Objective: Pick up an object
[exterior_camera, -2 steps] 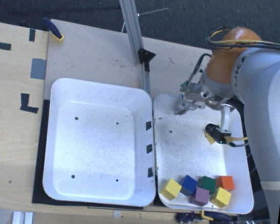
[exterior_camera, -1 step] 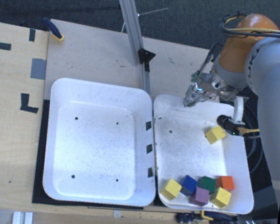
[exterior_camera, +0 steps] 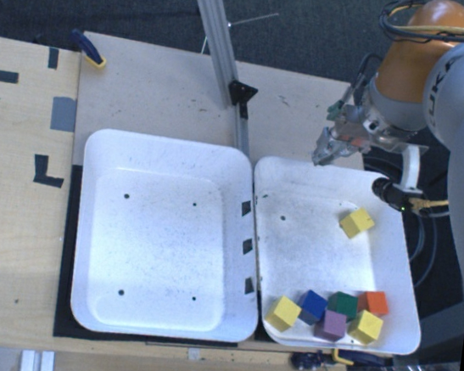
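Plainly, the easiest pick is the lone yellow cube [exterior_camera: 356, 222], lying by itself in the upper part of the right bin [exterior_camera: 290, 257]. Other cubes crowd the bin's near edge: yellow, blue, green, purple, orange, touching or nearly so. A descent there could nudge neighbours or catch two at once. The tool [exterior_camera: 329, 149] hangs above the bin's far rim, carrying nothing; whether it is released or clenched, I cannot tell. Dropping straight down risks striking that rim.
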Controlling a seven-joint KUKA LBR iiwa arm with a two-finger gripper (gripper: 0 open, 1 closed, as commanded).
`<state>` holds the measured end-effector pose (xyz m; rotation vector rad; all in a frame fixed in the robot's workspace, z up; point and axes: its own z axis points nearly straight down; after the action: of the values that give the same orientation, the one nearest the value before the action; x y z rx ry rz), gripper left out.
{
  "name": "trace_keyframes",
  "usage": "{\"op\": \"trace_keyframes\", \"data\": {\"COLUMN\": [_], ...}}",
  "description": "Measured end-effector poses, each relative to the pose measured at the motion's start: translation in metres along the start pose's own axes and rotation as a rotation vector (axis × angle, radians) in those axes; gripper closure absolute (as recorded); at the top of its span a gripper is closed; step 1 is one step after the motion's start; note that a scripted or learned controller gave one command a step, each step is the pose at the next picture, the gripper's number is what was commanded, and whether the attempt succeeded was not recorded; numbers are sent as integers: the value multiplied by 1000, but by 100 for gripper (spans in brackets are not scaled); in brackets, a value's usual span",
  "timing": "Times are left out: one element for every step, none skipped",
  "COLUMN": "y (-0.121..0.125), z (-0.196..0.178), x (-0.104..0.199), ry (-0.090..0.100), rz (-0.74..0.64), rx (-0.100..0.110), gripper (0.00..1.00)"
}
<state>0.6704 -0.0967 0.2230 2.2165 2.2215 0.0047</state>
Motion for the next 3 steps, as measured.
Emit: {"op": "trace_keyframes", "data": {"y": [1,-15,-35], "z": [-40,-45,-37], "x": [0,51,112], "ry": [0,2,2], "rz": [1,-4,-5], "rx": [0,5,8], "gripper": [100,100,100]}}
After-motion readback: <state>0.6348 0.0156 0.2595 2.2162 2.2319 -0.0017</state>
